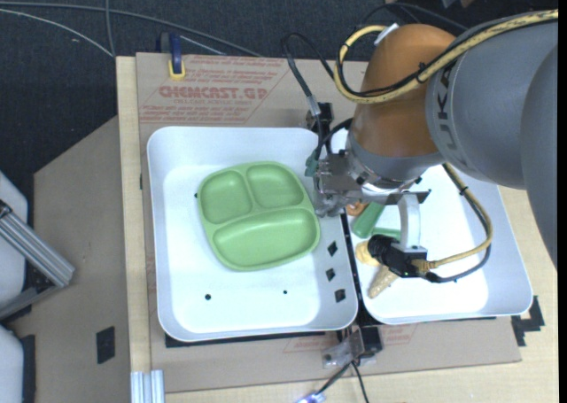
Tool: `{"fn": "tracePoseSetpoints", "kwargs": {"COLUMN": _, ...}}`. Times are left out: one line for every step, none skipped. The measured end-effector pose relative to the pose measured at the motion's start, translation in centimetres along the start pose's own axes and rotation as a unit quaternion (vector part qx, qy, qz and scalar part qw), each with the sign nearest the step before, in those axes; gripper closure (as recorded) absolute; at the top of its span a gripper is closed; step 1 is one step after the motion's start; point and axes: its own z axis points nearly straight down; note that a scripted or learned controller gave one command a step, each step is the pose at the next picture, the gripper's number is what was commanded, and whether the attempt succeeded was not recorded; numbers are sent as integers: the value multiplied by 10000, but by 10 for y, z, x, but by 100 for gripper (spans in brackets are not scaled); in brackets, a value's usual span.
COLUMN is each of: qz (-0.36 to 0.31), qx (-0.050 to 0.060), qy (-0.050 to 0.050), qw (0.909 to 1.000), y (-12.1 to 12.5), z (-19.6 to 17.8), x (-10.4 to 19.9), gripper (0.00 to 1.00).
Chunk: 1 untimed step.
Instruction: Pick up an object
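A light green divided plate (pixel 257 213) lies in the left white bin (pixel 177 242), toward its right side. My gripper (pixel 331 187) hangs low over the wall between the two bins, just off the plate's right rim. In the right bin (pixel 478 286), under the wrist, a green object (pixel 368 217) and a small orange piece (pixel 356 209) peek out. A tan pointed object (pixel 383 282) lies nearer the front. The arm hides most of the right bin.
The big grey and orange arm (pixel 416 100) covers the back of the right bin. A cardboard sheet (pixel 221 87) lies behind the bins. Small black squares (pixel 333 274) mark the left bin's right wall.
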Motion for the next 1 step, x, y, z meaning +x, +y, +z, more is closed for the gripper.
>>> {"fn": "tracePoseSetpoints", "kwargs": {"qz": 16, "qx": -7, "qy": -3, "qw": 10000, "y": 1, "z": 0, "x": -2, "gripper": 0}}
